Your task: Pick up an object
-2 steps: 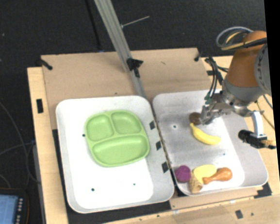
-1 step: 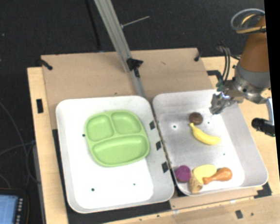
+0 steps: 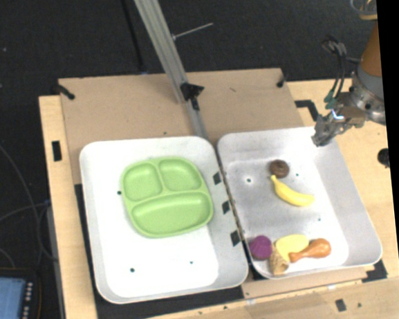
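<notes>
The arm (image 3: 369, 71) comes in from the right, and its gripper (image 3: 324, 134) hangs over the upper right corner of the right bin (image 3: 340, 184), right at the rim; from this slanted overhead angle it is too small and dark to tell how it is set, and nothing can be seen in its grasp. Down in that right bin, the candidates are all lying loose. A small brown round object (image 3: 278, 168) sits near the middle of the upper half, and just below it, almost touching, a yellow banana (image 3: 292, 192) lies on a diagonal. Along the bottom edge there is a tight cluster: a purple round object (image 3: 260, 246) at the left, a pale yellow piece (image 3: 291, 244) beside it, a small tan item (image 3: 278, 262) tucked against the bin's lower wall, and an orange-brown piece shaped like a drumstick (image 3: 311, 250) at the right end. All of these sit well apart from the gripper. Over in the left bin (image 3: 107, 219), a green divided plate (image 3: 167, 196) with three compartments rests in the upper middle. A metal pole (image 3: 166, 50) slants up from between the two bins.
</notes>
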{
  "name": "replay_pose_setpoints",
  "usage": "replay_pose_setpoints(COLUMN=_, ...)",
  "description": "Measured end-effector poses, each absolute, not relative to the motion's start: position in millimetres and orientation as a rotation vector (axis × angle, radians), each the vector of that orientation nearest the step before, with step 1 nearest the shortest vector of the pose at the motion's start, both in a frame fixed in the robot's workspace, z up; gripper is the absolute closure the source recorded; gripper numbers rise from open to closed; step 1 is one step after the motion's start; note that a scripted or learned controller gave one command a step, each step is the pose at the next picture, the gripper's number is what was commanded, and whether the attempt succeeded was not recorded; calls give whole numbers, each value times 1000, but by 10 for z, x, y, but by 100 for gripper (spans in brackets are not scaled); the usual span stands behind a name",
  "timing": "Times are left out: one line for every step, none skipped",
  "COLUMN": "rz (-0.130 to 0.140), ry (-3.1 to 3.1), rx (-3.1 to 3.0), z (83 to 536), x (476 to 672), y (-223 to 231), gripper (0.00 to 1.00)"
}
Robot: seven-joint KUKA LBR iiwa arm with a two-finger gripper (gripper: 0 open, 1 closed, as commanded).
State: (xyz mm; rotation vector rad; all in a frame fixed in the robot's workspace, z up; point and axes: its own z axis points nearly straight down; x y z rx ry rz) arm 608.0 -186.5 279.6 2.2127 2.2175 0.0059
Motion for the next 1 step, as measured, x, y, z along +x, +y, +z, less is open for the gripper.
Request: replay_pose_setpoints(rz=2, ry=2223, rx=2215, z=2921, x=6087, y=-1873, gripper=100)
